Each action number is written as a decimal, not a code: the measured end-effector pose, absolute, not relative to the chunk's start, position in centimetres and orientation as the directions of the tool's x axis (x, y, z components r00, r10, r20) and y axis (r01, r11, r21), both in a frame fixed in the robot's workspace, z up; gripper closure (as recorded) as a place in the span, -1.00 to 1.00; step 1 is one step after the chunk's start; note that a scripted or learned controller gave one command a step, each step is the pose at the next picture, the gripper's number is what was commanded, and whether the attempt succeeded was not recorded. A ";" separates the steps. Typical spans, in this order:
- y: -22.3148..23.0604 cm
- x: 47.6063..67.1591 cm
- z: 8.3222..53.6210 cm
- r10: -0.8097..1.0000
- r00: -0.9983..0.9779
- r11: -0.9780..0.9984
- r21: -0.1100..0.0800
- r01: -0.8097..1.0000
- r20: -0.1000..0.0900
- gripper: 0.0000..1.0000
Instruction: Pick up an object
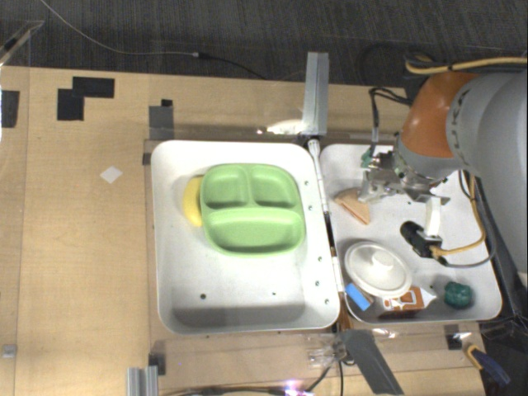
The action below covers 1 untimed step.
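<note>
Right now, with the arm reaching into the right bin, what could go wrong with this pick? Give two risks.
1. The gripper sits beside the tan wedge, not clearly over it, so a grasp may close on nothing or only nudge it.
2. The right bin is crowded: the white lidded bowl, blue block, brown carton and green piece lie close together, so reaching there may knock neighbours.

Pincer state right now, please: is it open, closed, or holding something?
Pincer: it cannot be told; it is low in the right bin, beside the tan wedge.
</note>
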State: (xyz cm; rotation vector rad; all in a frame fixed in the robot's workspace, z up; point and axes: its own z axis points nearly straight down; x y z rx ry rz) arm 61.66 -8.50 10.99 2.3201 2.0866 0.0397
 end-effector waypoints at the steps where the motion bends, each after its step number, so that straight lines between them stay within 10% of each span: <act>1: -8.5 61.7 11.0 0.994 0.105 -0.106 0.032 0.994 0.005 -1.00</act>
